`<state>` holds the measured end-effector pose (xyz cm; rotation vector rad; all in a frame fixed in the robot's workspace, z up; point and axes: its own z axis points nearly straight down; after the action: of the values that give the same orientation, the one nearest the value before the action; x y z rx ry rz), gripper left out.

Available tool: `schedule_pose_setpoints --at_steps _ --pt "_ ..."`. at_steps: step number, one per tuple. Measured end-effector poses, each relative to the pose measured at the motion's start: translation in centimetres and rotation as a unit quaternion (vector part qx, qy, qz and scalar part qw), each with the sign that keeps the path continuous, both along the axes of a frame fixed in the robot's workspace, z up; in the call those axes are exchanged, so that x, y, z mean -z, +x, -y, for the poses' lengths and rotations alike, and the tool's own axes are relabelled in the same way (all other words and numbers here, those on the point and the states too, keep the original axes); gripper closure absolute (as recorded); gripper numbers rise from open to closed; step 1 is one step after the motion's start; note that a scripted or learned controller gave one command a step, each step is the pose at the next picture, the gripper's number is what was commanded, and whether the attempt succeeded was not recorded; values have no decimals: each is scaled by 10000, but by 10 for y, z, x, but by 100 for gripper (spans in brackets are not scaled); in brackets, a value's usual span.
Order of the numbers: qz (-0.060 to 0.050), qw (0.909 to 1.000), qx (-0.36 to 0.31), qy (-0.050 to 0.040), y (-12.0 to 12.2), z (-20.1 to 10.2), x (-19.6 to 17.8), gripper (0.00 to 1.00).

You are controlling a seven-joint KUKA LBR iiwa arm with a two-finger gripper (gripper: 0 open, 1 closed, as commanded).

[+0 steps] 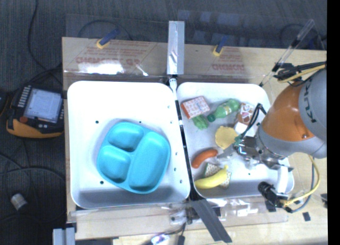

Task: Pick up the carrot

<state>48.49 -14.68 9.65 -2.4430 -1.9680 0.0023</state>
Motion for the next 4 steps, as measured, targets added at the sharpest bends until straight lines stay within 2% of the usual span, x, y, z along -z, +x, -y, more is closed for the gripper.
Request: schedule_pose_setpoints --at_steps 1,2,3,4 --pt "-2 10000 1 2 0 0 0 0" --pt "-22 10000 -7 19 0 -2 -7 100" --pt "-23 10000 -7 19 0 -2 -7 0" --pt "2 9993 -368 -5 29 31 -47 0"
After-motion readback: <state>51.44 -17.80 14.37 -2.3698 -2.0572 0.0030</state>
